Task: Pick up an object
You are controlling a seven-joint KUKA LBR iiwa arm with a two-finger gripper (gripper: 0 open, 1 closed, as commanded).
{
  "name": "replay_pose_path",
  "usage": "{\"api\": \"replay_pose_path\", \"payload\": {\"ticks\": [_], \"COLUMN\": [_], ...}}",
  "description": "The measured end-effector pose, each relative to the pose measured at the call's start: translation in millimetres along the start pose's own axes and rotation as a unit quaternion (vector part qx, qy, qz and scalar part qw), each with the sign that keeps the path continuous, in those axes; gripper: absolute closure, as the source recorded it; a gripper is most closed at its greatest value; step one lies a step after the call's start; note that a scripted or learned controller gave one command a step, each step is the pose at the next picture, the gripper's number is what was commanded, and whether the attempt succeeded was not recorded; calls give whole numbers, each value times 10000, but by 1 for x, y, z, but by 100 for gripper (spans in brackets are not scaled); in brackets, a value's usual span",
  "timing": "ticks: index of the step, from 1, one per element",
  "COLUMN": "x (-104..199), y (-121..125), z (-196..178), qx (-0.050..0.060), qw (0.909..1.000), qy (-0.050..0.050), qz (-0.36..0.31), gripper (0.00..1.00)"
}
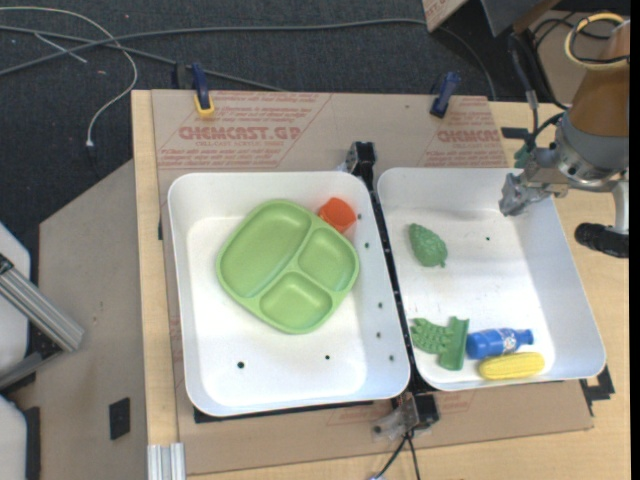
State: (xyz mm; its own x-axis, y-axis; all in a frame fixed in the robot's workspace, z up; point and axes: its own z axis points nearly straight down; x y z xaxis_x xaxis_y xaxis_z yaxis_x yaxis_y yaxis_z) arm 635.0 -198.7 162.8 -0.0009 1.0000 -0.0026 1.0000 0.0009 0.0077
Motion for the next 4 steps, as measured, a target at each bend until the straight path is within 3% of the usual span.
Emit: {"api": "replay_pose_path", "payload": {"ticks": [1,2,4], "x": [1,0,101], "y": [9,11,14], "z": [-63,-94,-75], "qx": [-8,10,49], "qw": [10000,10000,10000], "qy": [-2,4,26], "qz": [-4,-2,-23], "gripper": [100,100,100]}}
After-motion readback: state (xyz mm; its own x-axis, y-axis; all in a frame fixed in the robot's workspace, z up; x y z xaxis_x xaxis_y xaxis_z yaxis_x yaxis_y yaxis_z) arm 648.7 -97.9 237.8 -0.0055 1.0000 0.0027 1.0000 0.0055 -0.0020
